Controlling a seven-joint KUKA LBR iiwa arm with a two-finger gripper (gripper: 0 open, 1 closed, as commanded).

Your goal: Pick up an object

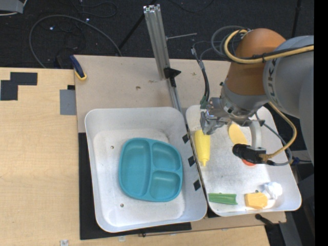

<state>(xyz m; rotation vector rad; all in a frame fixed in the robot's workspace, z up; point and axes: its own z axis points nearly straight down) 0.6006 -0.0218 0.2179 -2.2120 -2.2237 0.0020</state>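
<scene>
In the right bin (287, 201) a long yellow object (203, 147) lies along the left wall, pointing toward the front. My gripper (209, 122) hangs right over its far end, very close to it or touching it. A second, shorter yellow object (236, 133) lies just right of the gripper, partly hidden by the wrist. At the bin's front lie a flat green piece (222, 199), an orange-yellow block (255, 201) and a white object (273, 190).
The left bin (97, 137) holds a teal divided plate (150, 169) near its middle. A metal post (159, 42) stands behind the bins. A small red-orange thing (249, 162) shows mid-bin on the right. The arm's bulk covers the right bin's back right.
</scene>
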